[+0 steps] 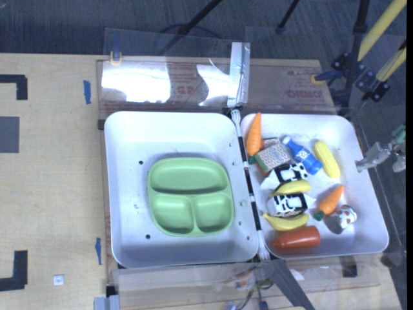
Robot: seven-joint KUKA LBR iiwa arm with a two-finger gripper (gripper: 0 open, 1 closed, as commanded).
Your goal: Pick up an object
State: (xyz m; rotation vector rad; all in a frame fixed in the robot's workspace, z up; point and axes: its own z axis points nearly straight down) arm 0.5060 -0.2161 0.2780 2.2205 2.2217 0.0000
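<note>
The gripper [377,155] sits at the right bin's [371,228] right rim — whether it's open, I cannot tell. Left bin [122,141] holds a green tray [190,196] — toys crowd the right.

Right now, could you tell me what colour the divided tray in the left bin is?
Light green; the divided tray shows plainly in the camera view.

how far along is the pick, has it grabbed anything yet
Nothing looks picked yet. The toys, such as the corn, two carrots and bananas, all lie in the right bin. The gripper sits at that bin's right edge, with nothing visibly held. Reaching in, grasping and lifting remain.
</note>
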